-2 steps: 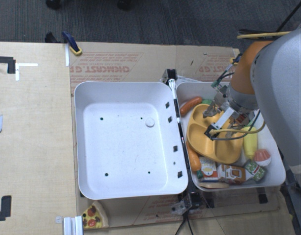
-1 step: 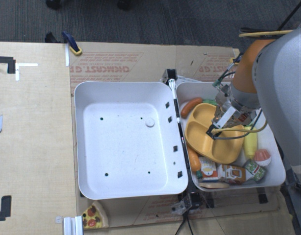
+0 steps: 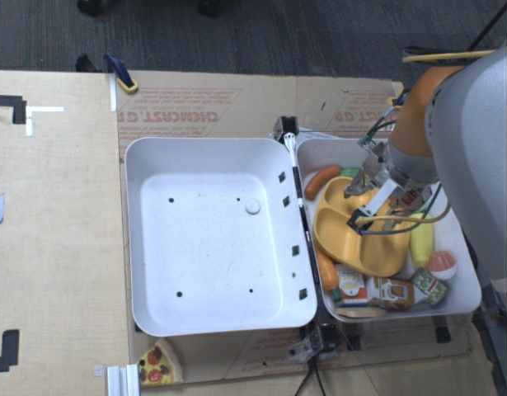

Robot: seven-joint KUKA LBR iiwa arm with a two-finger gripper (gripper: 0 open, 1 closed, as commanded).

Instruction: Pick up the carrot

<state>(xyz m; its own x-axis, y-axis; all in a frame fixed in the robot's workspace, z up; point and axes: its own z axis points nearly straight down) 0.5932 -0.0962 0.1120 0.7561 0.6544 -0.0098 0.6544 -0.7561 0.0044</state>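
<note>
Jaws hang over the yellow bowl [image 3: 335, 231].

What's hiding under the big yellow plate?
An orange carrot pokes out from under the yellow plastic plate at its lower-left rim, and a colourful food carton at its lower edge. Their covered parts can't be seen.

Pale wood bench [image 3: 55, 262] with a brown cardboard sheet [image 3: 237, 110] lying flat on top. On the cardboard, two white bins side by side, left bin [image 3: 204, 246] and right bin [image 3: 466, 299]. By the left bin's near corner, a toy pizza slice [image 3: 157, 368]. At the far edge, a small blue and yellow thing [image 3: 121, 74]
</note>
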